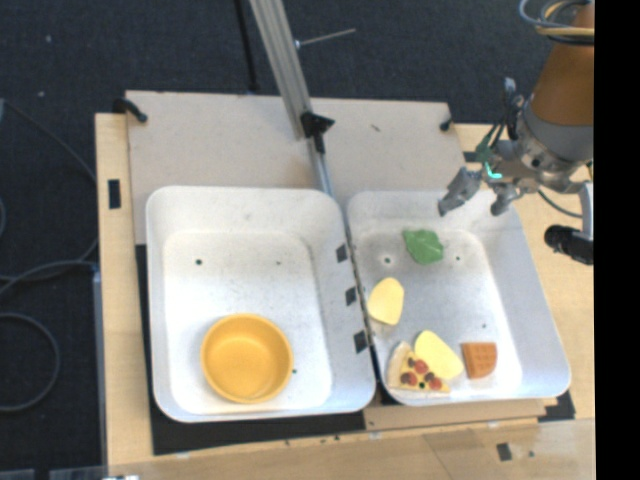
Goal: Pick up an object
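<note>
My gripper [476, 196] hangs above the far edge of the right bin [520, 268], open, with nothing between its fingers. Just below and left of it lies a green leaf-shaped piece [424, 245]. Farther toward the front of that bin are a pale yellow piece [386, 300], a yellow wedge [437, 354], a pizza slice with red dots [413, 373] and an orange block [479, 359].
A yellow bowl [246, 357] sits in the front of the left bin [240, 228]. A slanted metal post [285, 58] rises from the ridge between the bins. Brown board [230, 138] lies behind the bins.
</note>
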Robot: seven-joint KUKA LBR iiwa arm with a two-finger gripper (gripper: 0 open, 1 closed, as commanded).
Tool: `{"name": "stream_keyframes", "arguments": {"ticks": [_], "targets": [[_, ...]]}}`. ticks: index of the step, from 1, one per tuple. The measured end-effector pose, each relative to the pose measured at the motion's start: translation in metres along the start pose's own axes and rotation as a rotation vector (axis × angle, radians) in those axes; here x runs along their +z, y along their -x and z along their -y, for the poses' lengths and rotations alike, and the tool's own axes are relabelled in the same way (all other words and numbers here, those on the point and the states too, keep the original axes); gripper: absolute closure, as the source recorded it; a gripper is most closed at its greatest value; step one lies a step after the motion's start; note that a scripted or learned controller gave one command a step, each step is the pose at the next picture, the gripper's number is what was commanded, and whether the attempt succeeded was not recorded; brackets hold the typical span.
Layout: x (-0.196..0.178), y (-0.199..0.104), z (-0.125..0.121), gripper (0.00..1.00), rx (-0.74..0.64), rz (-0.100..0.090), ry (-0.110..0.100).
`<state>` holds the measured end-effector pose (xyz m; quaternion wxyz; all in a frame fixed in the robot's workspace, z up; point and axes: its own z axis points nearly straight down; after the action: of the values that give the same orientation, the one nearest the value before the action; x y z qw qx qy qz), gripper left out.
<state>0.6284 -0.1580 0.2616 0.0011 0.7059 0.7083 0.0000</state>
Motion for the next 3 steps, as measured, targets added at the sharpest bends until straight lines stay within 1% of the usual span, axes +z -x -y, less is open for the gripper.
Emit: {"name": "stream_keyframes", "arguments": {"ticks": [1,2,3], "targets": [[0.049,0.010,0.006,0.00,0.004,0.001,-0.004],[0.106,0.006,-0.002,0.00,0.001,0.000,-0.006],[0.158,0.007,-0.001,0.00,0.004,0.000,-0.005]]}}
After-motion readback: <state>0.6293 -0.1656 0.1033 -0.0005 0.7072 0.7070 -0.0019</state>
